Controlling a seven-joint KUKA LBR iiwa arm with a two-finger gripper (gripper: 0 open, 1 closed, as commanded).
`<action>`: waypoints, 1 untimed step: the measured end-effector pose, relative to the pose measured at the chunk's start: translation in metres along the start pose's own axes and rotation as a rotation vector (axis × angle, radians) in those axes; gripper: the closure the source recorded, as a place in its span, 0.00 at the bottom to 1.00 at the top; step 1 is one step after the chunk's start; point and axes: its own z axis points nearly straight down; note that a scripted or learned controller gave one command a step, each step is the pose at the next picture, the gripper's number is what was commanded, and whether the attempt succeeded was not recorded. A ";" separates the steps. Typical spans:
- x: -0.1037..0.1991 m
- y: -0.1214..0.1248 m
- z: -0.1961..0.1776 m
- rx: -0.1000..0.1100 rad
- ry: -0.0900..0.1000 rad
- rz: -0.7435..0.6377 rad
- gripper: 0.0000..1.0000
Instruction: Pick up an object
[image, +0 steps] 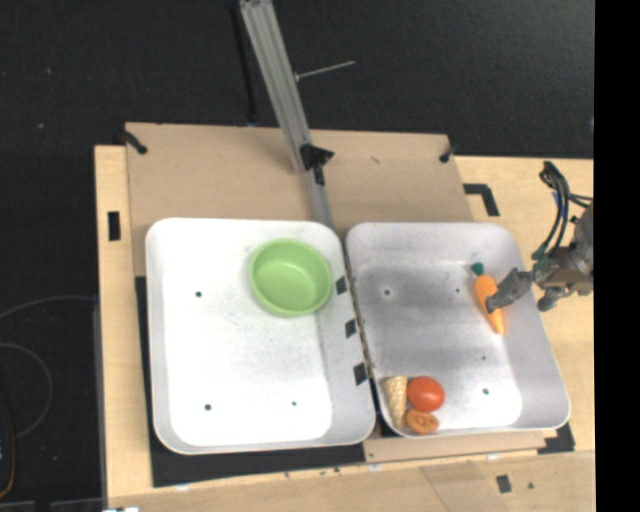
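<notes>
Though I cannot tell the gripper's (535, 285) state, the toy carrot (489, 301) beside it looks light, stiff, slippery; I'd pinch mid-body.

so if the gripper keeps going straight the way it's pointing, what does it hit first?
Likely the carrot. The gripper points left into the right bin, and the carrot lies just ahead. Height above the bin is unclear.
</notes>
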 end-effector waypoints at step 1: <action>0.003 0.006 0.058 0.000 0.001 0.002 0.00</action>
